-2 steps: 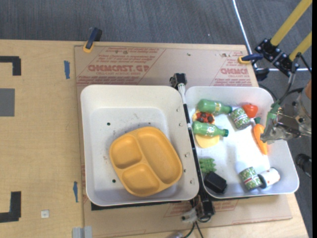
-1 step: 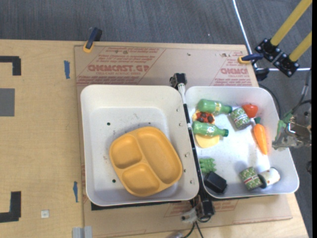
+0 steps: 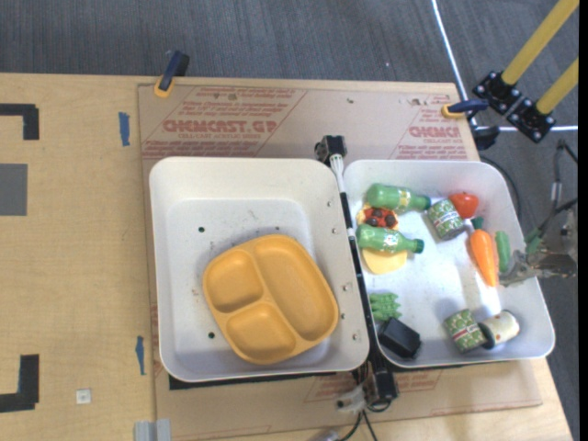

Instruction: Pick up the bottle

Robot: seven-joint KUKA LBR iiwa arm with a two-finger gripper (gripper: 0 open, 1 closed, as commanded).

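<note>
Black block (image 3: 400, 337) sits at 6 o'clock in the right bin (image 3: 525, 338), beside a green can (image 3: 465, 330). Two green bottles: bottle (image 3: 390, 240) near the divider, another bottle (image 3: 395, 197) at 12 (both lying flat). Gripper (image 3: 533, 263) at the bin's 3 o'clock rim; finger state: can't tell.

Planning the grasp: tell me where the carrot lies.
The carrot lies in the right bin, toward its right wall, below the tomato and above the capped jar, with the gripper just right of it.
</note>
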